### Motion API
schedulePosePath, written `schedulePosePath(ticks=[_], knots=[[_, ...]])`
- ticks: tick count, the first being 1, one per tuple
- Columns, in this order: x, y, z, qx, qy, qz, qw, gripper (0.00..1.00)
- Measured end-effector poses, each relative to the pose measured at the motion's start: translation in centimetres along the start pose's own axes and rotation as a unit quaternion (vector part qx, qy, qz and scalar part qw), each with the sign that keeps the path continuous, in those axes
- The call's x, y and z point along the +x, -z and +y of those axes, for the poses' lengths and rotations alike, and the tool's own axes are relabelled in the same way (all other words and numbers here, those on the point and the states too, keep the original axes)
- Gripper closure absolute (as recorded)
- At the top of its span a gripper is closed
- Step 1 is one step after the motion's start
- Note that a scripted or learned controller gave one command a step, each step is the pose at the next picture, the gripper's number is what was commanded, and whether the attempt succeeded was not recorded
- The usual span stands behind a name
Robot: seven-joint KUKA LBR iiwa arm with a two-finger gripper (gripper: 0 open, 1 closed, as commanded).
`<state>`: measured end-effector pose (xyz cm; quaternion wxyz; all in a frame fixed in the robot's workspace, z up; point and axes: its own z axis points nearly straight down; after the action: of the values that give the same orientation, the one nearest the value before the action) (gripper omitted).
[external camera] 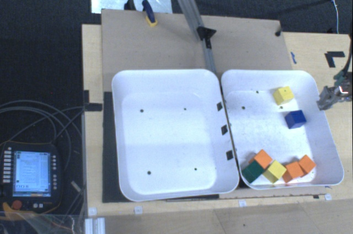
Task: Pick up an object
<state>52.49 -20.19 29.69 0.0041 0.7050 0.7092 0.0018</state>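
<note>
Camera view takes the right bin [325,133] as its landmark. Against that bin's near wall sits a tight cluster of small blocks: a green block [253,171] at the left, a yellow block [274,171] beside it, an orange block [263,158] just behind those two, and two more orange blocks [300,167] toward the near right corner, all touching or nearly so. Farther back, in the bin's middle right, a blue block [295,118] stands alone, and beyond it a second yellow block [283,95] sits near the far wall, also apart from the rest. At the bin's right rim, level with the blue block, the gripper [331,96] hangs just outside the wall; it is too small and blurred to tell how it is set.

These look like light, rigid cubes with flat faces, unlikely to crush or slip much. The lone blue or far yellow block seems the easiest pick, taken across two opposite side faces; the clustered ones leave little room around them.
</note>
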Motion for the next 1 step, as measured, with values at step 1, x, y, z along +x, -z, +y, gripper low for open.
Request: schedulePosePath(ticks=[1], knots=[[4.26, -1.61, 2.33, 0.003, 0.002, 0.002, 1.0000, 1.00]])
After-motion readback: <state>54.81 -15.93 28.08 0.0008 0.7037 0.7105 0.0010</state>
